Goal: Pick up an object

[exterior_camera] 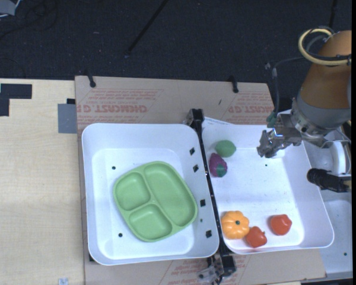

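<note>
Right bin (320,218), near edge: orange pumpkin (235,224), two red tomato-like toys (256,237) (279,224). Farther in, purple piece (218,165) and green one (225,148). Gripper (268,147) above far side, nothing visibly held; left bin holds green divided plate (155,200).

Arm (323,88) in from right edge, orange band up top, grey wrist below, angled down and leftward. Gripper (268,147) at wrist's left end, pointing down-left, hanging low. Nothing seen between its tips. Black cable loops off upper arm. Finger spread too small and dark to read.
</note>
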Motion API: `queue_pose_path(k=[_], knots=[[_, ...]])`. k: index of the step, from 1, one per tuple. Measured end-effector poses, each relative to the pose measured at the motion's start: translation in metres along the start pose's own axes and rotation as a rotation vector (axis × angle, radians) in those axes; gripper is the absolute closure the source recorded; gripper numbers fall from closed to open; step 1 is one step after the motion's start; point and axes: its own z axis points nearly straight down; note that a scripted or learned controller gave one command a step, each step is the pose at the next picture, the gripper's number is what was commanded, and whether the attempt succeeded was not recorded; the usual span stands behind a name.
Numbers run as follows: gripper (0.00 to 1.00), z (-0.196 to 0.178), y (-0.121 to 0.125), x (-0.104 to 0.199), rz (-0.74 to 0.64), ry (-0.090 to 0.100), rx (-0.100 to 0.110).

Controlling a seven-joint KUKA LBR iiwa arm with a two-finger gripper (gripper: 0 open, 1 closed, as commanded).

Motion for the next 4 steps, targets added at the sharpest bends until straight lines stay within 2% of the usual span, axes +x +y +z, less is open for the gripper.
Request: queue_pose_path(k=[1,2,3,4], knots=[[1.0,0.012,0.019,0.05,0.0,-0.001,0.0],[1.0,0.026,0.025,0.108,0.0,-0.001,0.002],[1.0,0.019,0.03,0.163,0.001,-0.002,-0.001],[1.0,0.036,0.041,0.212,0.001,-0.002,0.0]])
